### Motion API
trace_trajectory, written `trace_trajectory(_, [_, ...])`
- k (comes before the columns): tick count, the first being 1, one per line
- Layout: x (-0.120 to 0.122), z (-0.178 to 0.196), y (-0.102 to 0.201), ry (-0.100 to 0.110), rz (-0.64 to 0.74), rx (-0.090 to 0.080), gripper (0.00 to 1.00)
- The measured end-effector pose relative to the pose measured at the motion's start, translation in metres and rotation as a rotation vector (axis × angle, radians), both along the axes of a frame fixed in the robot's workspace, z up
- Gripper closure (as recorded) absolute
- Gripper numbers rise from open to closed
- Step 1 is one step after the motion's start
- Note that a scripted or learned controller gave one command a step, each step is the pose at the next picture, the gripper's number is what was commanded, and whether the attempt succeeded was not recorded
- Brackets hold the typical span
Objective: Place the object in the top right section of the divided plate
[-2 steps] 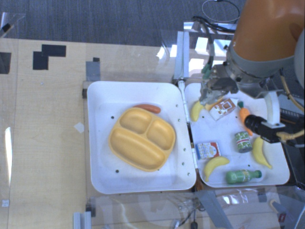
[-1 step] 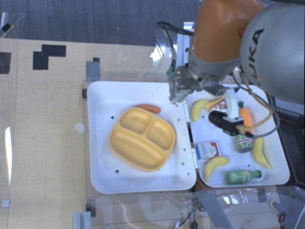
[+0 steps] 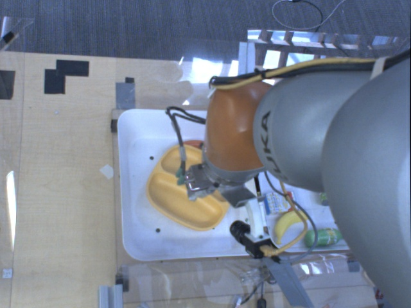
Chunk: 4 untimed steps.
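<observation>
The left white bin (image 3: pixel 131 191) sat on the wooden bench (image 3: pixel 58 172) and held a yellow divided plate (image 3: pixel 183 201), lying a little past the bin's centre toward three o'clock. The plate's ridges split it into sections; the large section toward six o'clock showed bare yellow, while the sections toward twelve and three o'clock lay partly under the arm. At about twelve o'clock from the plate, a small reddish thing (image 3: pixel 192 144) peeked out beside the orange band (image 3: pixel 234 130); what it was could not be told.

The grey arm (image 3: pixel 334 146) reached in from three o'clock and covered much of the view. The gripper (image 3: pixel 191 183) hung over the plate's middle, close above or touching it, and its metal end was seen from above at a slant. Whether it was wide, narrow or holding anything could not be told, as the wrist hid it. No object could be made out in the plate's uncovered sections, and the task's object could not be picked out with certainty.

At three o'clock of the left bin, the right white bin (image 3: pixel 327 252) showed under the arm. In it lay a yellow banana (image 3: pixel 287 225), a green can (image 3: pixel 323 237) on its side just at three o'clock of the banana, and a small white packet with blue print (image 3: pixel 273 202) at twelve o'clock of the banana. A black cable (image 3: pixel 174 124) looped from the wrist over the left bin.
</observation>
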<state>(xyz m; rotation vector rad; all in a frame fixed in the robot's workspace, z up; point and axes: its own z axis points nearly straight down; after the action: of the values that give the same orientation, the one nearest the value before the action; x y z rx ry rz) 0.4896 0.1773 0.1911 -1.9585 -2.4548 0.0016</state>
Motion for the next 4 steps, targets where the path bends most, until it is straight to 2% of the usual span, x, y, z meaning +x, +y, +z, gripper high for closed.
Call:
trace_trajectory(1, [-0.001, 0.118, -0.049, -0.010, 0.088, 0.002, 1.00])
trace_trajectory(2, [0.043, 0.106, 0.036, -0.005, 0.033, 0.001, 1.00])
trace_trajectory(3, [0.037, 0.208, -0.066, -0.014, 0.102, 0.002, 1.00])
trace_trajectory(4, [0.112, 0.066, 0.006, -0.003, 0.063, 0.001, 1.00])
